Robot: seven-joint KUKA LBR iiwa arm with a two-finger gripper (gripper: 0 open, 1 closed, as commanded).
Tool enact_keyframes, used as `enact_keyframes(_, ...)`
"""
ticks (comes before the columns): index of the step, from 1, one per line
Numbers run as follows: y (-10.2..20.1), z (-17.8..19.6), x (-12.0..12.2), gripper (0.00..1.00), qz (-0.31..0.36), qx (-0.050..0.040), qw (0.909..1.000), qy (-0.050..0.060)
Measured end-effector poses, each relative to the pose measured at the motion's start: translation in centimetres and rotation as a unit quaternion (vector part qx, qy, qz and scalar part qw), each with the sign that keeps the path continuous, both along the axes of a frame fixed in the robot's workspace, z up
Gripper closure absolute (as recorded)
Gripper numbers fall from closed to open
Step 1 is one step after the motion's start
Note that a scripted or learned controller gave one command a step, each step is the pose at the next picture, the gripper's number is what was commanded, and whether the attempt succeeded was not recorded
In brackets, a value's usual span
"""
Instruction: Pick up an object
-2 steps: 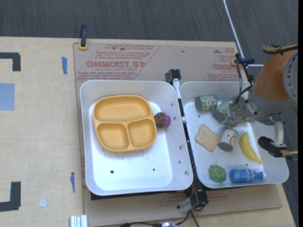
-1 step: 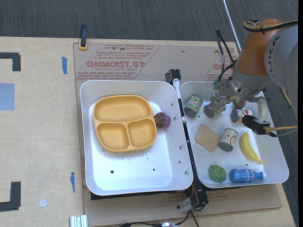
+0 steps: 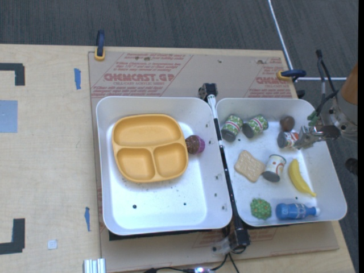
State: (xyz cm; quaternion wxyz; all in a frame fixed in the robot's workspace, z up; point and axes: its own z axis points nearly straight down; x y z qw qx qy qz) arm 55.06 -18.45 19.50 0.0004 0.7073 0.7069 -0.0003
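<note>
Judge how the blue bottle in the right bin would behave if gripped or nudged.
The blue bottle lies on its side, so it would probably roll if nudged. It looks like smooth plastic, likely light and somewhat slippery. The banana is close by, so approach room seems limited.

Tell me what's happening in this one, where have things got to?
The arm's end effector is low at the right bin's right side, beside a small red-and-white can. Whether it grips that can is unclear. Other items lie loose in that bin: banana, cracker, blue bottle. The left bin holds a yellow divided plate.
</note>
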Motion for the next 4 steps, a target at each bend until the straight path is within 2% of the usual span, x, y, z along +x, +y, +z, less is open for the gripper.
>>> enact_keyframes(1, 10.1, 0.0, 2.8, 1.00, 0.001, 0.0012, 1.0000, -0.001)
enact_keyframes(2, 10.0, 0.0, 2.8, 0.00, 0.001, 0.0005, 1.0000, -0.001)
enact_keyframes(3, 5.7, -10.9, 4.1, 0.00, 0.000, -0.0001, 1.0000, -0.002)
enact_keyframes(4, 9.0, -10.8, 1.3, 0.00, 0.001, 0.0006, 1.0000, -0.002)
